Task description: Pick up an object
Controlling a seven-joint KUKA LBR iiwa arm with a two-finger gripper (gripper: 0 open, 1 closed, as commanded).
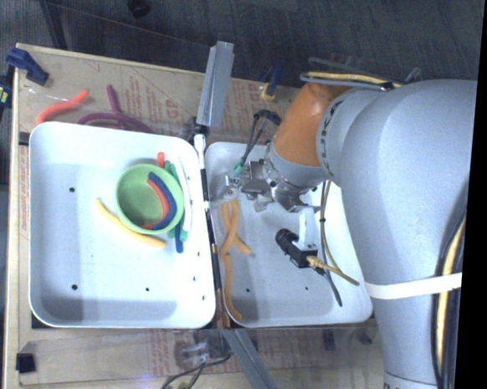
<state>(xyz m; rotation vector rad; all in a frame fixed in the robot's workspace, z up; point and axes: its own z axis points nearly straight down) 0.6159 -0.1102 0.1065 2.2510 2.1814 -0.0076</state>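
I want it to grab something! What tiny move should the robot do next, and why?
Probably ease the gripper down toward the long orange forked strip in the right-hand white bin: it lies just below the gripper, the closest thing.

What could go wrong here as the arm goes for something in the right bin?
1. The hand sits close to the right bin wall nearest the other bin, so it might strike it.
2. The orange strip beside it is thin and lies along that wall; a grasp could slip off.
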